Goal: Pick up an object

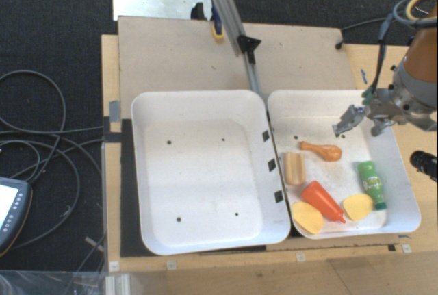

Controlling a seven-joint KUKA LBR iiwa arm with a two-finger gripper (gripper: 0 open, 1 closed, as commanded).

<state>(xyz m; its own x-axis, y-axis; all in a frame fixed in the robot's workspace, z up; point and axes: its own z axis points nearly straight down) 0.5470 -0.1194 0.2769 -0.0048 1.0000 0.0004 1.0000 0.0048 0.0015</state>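
**Hovering open above the drumstick**

Hanging over the upper part of the right bin (397,150), the gripper (364,122) shows two grey fingers splayed apart, one reaching toward the view's left and the other nearer the wrist, with bare white bin floor visible between them. Nothing sits in that gap; the gripper holds no object.

Closest to the fingers is the orange drumstick-shaped toy (321,150), lying below and slightly left of the fingertips in the view, near but apart. Its long axis runs roughly left to right, thin end at the left and fat end at the right. In my judgement this is the likeliest target, and the fingers would need to straddle its short width, so closing across the axis rather than along it.

Further out, the tan bread-roll piece (293,168) lies upright against the bin's left wall. The green bottle (372,184) lies with its length running up and down the view, well below the wrist. Along the bin's near edge sit the red carrot-like cone (324,201), slanting down to the right, between a yellow round piece (307,217) and a second yellow piece (357,207), which touches the bottle's lower end.

The left bin (144,150) lies beside it, away from the arm.
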